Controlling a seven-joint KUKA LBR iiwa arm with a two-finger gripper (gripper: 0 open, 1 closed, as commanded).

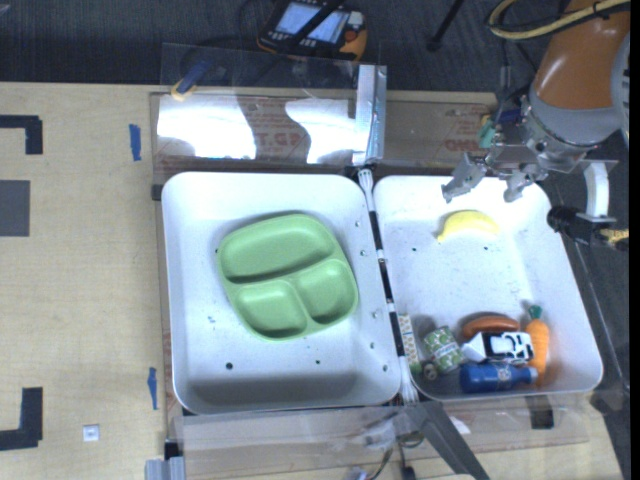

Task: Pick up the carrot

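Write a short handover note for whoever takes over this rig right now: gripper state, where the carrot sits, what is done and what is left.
Gripper: open, holding nothing, above the far end of the right bin, just beyond the banana.
Carrot: lying at the near right corner of the right bin, against a black-and-white item and a blue item.
Left bin holds a green divided plate.
Done: nothing yet; carrot not grasped.
Left: move to the near corner, descend, close on the carrot, lift.
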